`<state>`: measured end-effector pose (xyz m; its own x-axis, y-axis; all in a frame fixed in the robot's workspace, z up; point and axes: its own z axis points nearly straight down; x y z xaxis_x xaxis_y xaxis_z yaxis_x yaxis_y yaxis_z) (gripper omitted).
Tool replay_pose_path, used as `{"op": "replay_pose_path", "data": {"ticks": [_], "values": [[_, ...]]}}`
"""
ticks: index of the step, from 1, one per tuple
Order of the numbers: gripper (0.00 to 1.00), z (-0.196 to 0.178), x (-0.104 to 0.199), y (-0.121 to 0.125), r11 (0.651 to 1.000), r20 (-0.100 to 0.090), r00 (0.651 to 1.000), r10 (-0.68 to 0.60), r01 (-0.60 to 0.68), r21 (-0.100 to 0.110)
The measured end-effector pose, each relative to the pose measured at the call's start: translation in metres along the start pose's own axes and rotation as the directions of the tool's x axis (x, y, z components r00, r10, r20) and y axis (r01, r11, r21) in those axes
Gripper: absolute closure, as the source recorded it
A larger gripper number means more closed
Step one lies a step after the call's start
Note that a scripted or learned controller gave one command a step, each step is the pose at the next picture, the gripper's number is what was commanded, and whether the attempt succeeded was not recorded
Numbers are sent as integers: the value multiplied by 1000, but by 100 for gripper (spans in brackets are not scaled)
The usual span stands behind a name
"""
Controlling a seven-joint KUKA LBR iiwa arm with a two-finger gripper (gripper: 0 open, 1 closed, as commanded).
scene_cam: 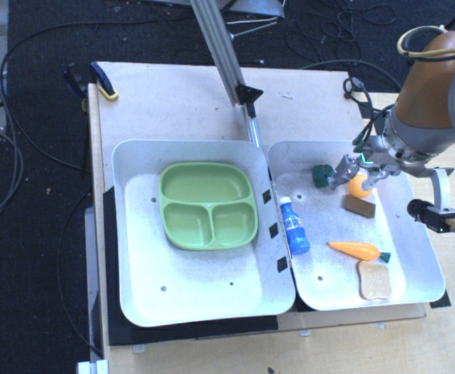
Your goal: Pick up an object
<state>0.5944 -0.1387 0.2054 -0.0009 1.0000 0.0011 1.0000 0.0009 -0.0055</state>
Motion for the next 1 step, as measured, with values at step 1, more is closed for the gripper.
{"op": "replay_pose_path", "data": {"ticks": [1], "values": [[0, -2, 0, 1, 1000, 1, 1000, -1, 1, -5]]}}
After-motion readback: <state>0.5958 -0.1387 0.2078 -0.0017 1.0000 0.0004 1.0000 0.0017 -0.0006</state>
